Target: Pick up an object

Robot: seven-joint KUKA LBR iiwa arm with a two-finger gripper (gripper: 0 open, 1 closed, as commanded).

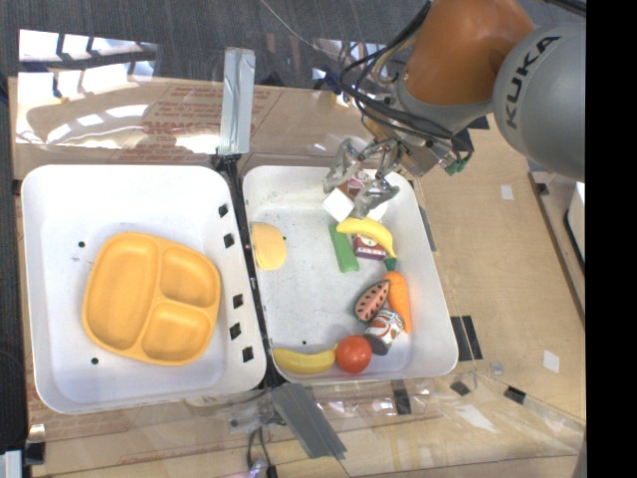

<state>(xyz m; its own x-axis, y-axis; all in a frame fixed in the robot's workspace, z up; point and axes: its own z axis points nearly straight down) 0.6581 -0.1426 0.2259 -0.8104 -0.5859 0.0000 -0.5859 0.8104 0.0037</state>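
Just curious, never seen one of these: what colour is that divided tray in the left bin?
The divided tray is yellow-orange, seen in the camera view.

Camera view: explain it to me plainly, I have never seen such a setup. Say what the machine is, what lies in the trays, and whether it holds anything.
One camera looks down at a slant on a bench. The grey and orange machine is a robot arm reaching in from the right. Its claw hangs over the far end of the right bin, at a small white block; I cannot tell whether it grips it. That bin holds toy food: two bananas, a carrot, a tomato. The left bin holds a yellow divided plate.
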